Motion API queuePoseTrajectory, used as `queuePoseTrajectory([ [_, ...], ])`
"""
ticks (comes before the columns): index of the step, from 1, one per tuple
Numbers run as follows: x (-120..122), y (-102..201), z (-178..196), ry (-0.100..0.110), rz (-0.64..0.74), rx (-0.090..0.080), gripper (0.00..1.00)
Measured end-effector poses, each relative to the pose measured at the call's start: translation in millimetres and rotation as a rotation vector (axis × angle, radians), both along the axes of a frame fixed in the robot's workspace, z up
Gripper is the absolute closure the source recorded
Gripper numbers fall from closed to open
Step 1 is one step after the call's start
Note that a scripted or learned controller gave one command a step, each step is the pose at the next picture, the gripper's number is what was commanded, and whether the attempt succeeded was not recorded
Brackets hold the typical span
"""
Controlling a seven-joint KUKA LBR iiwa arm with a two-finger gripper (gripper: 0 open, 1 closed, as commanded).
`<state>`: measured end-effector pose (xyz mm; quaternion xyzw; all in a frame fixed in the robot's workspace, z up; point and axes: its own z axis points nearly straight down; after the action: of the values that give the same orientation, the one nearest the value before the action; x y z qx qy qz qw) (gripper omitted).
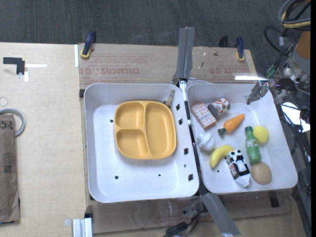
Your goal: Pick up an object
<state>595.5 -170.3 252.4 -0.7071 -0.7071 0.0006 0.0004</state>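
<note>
Right bin (pixel 281 132): carrot (pixel 232 124), banana (pixel 220 154), lemon (pixel 260 134), green bottle (pixel 253 145), egg (pixel 261 174), milk carton (pixel 238 168), red box (pixel 203 115) and a small can (pixel 219 106), lying close together. Left bin (pixel 98 147): yellow divided plate (pixel 145 130). Gripper (pixel 256 92): above the right bin's far right corner, holding nothing, finger spread unclear.

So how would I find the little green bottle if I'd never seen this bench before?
Start at the right-hand shallow white bin, the one full of toy food. Near its right wall stands a small green plastic bottle with a white label, between a yellow lemon and a brown egg. It is the one green-bodied thing there.
</note>
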Motion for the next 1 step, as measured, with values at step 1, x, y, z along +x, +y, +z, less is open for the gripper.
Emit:
queuePoseTrajectory([
  [1,-1.4,13.0,-153.6,-0.001,0.162,0.000,0.00],
])
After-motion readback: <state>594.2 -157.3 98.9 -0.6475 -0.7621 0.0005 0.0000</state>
